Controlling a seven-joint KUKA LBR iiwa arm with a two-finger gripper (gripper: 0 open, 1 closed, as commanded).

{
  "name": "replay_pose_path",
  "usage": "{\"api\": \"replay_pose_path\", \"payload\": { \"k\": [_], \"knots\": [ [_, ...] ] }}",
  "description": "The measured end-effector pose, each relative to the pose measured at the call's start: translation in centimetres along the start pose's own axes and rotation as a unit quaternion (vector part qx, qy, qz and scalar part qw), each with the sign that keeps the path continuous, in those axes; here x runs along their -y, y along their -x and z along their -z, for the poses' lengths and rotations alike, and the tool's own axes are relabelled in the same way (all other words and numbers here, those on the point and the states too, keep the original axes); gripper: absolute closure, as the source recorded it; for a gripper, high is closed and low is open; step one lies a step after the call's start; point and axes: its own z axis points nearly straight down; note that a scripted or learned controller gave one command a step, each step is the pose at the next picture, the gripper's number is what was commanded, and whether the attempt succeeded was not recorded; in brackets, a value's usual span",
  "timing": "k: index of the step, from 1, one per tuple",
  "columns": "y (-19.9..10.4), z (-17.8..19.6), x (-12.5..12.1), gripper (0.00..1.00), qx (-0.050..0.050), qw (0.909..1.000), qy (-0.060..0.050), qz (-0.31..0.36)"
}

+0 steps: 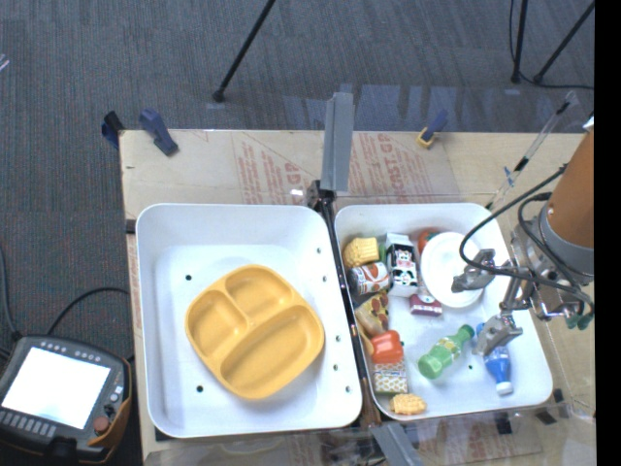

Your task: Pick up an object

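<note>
My gripper (486, 308) hangs over the right side of the right bin (529, 377), its two fingers spread open with only bare bin floor showing between them. One fingertip (469, 281) lies by the edge of a white round plate (448, 265). The other fingertip (499, 335) is just above a blue bottle (499, 369). A green bottle (444, 351) lies left of the blue one. Further left are a milk carton (402, 265), a corn cob (361, 251), a can (370, 280) and a red pepper (386, 346).
A yellow divided plate (254, 330) lies in the left bin (165, 250). More small toy foods crowd the right bin's left wall and front, among them a waffle piece (390, 380). A teach pendant (60, 388) sits at lower left, off the bench.
</note>
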Motion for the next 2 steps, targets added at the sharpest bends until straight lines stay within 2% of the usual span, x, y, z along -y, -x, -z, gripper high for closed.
{"api": "replay_pose_path", "payload": {
  "k": [1,2],
  "knots": [
    [0.6,-16.7,-1.6,0.00,-0.006,0.9961,0.002,0.088],
    [8.4,-17.7,-3.3,0.00,0.006,0.9985,-0.002,0.054]
  ]
}}
